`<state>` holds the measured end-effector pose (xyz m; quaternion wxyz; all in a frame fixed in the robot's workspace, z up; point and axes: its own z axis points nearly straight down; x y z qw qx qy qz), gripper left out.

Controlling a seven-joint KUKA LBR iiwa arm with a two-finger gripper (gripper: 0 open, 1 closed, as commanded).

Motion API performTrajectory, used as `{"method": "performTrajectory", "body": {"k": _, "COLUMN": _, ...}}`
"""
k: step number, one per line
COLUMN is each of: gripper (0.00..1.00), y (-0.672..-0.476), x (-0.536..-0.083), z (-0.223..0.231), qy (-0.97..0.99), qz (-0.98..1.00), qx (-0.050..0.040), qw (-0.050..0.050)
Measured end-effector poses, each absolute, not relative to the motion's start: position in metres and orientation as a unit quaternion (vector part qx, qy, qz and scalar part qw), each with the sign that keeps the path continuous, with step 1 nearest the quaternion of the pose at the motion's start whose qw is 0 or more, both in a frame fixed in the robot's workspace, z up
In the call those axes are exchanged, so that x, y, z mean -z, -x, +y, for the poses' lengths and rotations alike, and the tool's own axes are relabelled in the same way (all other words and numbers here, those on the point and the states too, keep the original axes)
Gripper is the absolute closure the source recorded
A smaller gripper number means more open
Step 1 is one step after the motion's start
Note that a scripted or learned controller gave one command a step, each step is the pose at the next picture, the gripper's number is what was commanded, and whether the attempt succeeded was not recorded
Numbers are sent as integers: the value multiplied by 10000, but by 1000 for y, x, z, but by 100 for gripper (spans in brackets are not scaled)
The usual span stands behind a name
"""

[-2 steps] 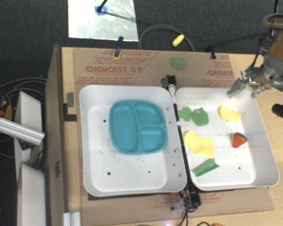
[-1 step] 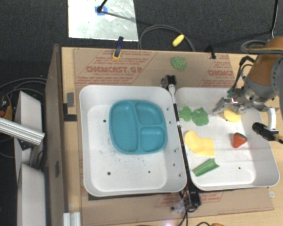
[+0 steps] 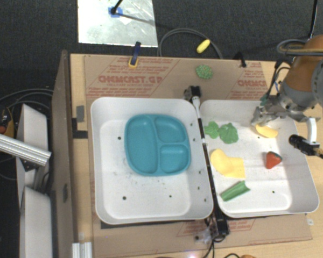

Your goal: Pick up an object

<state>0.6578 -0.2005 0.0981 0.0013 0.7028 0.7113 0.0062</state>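
Printed text, worktop (image 3: 151, 79):

1. "CHEMCAST GP", red capitals on the tan protective sheet, along the far edge near the left corner, beyond the left bin (image 3: 105, 160). The last letters are faint; reading uncertain.
2. The same red brand mark repeated along the far edge near the right corner, beyond the right bin (image 3: 301, 198); partly hidden by the arm, only "CHEMC…" legible.

No other legible lettering or numbers.
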Motion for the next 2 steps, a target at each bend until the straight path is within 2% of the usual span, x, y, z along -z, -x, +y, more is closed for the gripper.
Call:
{"method": "performTrajectory", "body": {"k": 1, "gripper": 100, "y": -625, "x": -219, "z": -207, "qy": -7068, "qz": 7074, "qx": -22, "qw": 44}}
{"method": "performTrajectory", "body": {"k": 2, "gripper": 0, "y": -625, "x": -212, "z": -206, "qy": -7060, "qz": 7082, "qx": -7, "qw": 19}}
